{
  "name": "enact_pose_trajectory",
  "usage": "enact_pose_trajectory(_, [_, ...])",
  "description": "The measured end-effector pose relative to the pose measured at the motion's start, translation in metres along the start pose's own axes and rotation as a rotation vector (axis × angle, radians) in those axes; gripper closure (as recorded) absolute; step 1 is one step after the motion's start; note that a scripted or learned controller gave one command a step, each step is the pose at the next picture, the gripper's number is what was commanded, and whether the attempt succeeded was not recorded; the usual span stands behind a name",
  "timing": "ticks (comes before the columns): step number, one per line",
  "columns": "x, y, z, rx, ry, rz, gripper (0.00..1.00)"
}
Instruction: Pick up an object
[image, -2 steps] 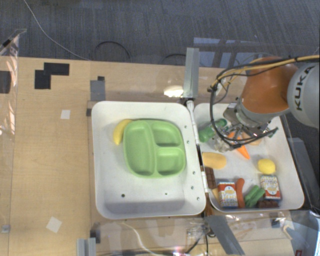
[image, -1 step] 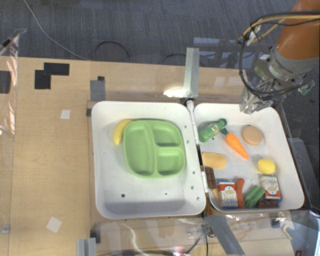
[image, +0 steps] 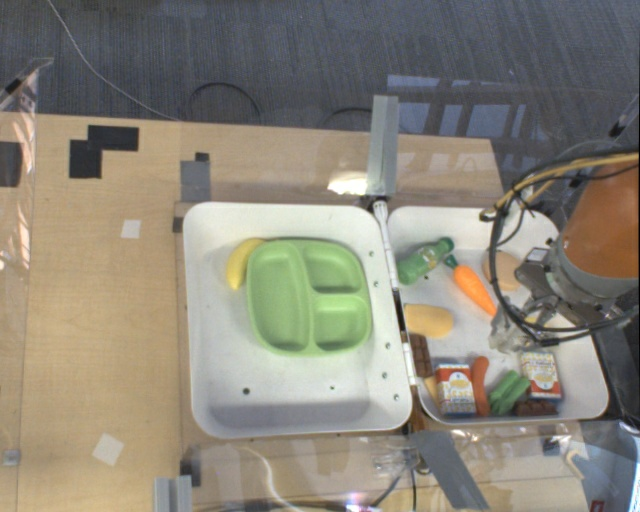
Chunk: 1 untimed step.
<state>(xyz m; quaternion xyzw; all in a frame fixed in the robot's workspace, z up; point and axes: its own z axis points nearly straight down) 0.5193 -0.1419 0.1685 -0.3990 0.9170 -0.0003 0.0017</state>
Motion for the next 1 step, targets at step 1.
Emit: enact_pose_trajectory(1, [-0.0019,-0.0002,-0.0014,0.003,-0.003,-0.003,0.00])
